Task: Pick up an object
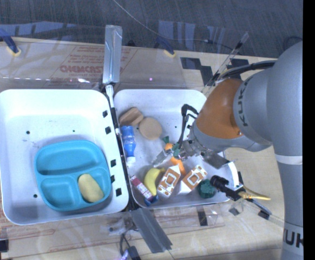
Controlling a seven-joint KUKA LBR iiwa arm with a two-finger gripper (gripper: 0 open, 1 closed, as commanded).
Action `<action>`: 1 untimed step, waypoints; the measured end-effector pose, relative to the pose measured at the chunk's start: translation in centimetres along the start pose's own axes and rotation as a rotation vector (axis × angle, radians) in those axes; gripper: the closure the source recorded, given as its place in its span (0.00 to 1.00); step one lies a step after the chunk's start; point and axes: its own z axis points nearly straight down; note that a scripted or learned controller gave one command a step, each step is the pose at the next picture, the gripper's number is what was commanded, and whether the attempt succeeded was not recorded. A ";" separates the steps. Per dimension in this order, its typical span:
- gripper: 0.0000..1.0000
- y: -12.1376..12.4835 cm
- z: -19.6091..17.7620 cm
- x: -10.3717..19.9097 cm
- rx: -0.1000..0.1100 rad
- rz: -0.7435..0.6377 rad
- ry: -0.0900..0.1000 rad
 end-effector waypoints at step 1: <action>1.00 0.1 -1.1 -0.2 -0.001 -0.005 -0.003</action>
